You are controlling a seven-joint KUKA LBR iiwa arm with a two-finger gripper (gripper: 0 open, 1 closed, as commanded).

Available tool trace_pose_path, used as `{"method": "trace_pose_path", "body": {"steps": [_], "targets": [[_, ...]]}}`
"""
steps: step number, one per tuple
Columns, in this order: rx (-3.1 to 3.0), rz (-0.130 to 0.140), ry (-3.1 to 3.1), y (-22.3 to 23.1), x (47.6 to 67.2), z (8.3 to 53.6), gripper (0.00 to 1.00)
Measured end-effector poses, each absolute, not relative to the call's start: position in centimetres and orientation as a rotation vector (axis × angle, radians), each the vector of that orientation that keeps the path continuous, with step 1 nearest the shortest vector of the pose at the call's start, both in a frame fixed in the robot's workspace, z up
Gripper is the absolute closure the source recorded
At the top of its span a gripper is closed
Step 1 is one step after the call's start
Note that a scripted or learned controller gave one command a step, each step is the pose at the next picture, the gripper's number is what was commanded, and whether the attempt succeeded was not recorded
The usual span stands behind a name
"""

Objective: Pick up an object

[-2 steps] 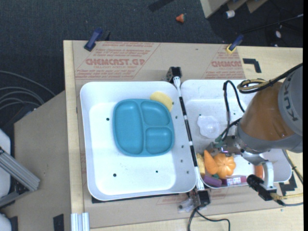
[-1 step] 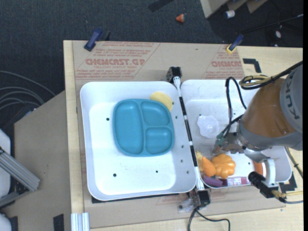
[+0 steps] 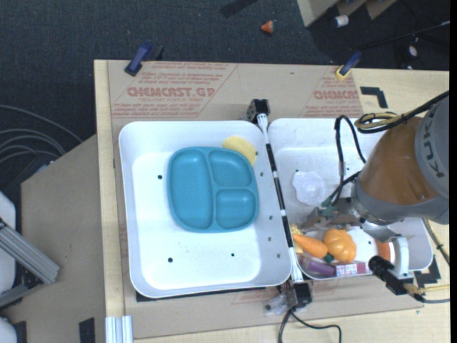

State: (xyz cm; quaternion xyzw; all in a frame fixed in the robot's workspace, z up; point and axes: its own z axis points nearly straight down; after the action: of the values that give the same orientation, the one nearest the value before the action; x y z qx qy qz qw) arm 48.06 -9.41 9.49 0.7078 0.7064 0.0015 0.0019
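Toy carrot [image 3: 310, 245] and orange pepper [image 3: 340, 244] lie just below the hand [image 3: 330, 214]; you can't tell its state. They're probably light, hard, slippery: grip the carrot's middle.

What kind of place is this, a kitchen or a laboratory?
Most likely a robotics lab, not a kitchen: a KUKA arm reaches over two white bins of toy food on a clamped workbench, with loose cables on carpet.
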Motion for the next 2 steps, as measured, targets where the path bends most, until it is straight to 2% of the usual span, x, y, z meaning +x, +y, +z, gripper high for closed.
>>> {"method": "trace_pose_path", "body": {"steps": [1, 2], "targets": [[2.223, -0.001, 2.215, -9.37, 47.92, 8.48, 0.0], [2.223, 0.001, 2.216, -9.26, 47.93, 9.44, 1.0]]}}
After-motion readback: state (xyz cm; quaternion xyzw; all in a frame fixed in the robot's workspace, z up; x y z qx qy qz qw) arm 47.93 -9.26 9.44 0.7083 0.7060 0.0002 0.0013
